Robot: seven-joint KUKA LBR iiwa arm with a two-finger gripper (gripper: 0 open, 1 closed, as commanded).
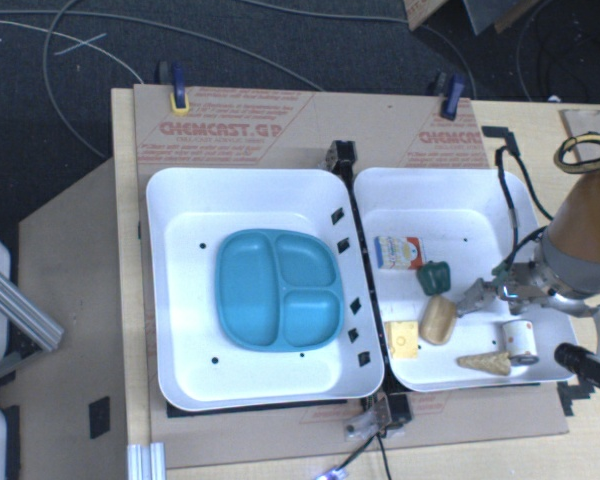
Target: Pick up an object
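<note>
The right bin (450, 193) holds several small objects. A white carton with red and blue print (397, 252) lies near its left wall, and a dark green piece (435, 277) sits just right of it. Below them rest a tan rounded piece (438, 320) and a yellow slab (403, 339). Along the front wall lie a beige cone (485, 364) and a small white cylinder (520, 337). My gripper (480, 295) reaches in from the right, low over the bin, just right of the tan piece and the green piece. Nothing is visibly held.
The left bin (180, 268) carries a blue divided plate (278, 289) in its middle. A black divider with clips (352, 258) runs between the bins. The arm's orange band (588, 218) and cables (525, 218) hang over the right bin's right wall.
</note>
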